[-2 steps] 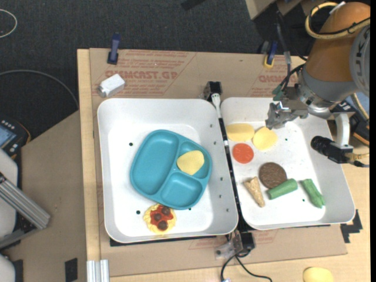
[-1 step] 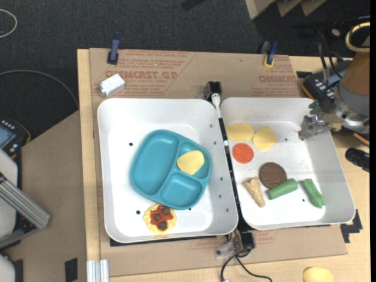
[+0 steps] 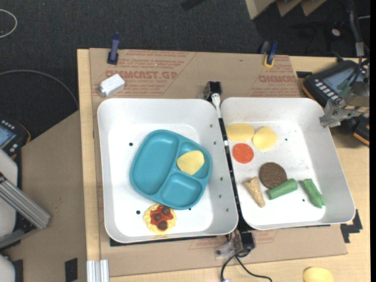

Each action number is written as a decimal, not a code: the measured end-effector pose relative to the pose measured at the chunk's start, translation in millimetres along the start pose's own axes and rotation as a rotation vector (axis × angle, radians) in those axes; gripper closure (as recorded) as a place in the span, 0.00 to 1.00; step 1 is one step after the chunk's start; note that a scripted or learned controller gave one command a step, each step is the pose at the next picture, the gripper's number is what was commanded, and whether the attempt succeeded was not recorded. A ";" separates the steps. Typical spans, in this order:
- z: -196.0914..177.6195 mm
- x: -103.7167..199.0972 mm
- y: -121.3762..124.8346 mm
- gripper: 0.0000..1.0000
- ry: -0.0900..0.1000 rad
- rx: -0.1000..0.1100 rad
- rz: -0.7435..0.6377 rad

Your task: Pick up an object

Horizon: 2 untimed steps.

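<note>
Tool [image 3: 329,117] at the right bin's [image 3: 329,216] far right corner, its state impossible to tell, teal divided plate [image 3: 158,172] in the left bin [image 3: 111,157], holding a yellow piece [image 3: 191,161]

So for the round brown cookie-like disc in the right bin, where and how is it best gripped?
The round brown disc lies flat, so probably come straight down and pinch across its width at the rim. Set the grip line upper-left to lower-right: the tan cone-shaped piece crowds its lower left, and the green cylinder crowds its lower edge.
</note>
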<state>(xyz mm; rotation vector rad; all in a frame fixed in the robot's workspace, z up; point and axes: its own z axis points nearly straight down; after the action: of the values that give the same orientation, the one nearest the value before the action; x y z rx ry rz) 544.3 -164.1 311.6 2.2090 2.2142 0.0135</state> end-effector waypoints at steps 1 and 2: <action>86.3 -1.9 35.2 1.00 0.006 0.023 0.001; 35.7 -9.4 -24.6 1.00 0.004 0.016 0.005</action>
<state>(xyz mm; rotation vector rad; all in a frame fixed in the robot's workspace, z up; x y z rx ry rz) 520.4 -173.6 275.5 2.2246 2.2180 0.0001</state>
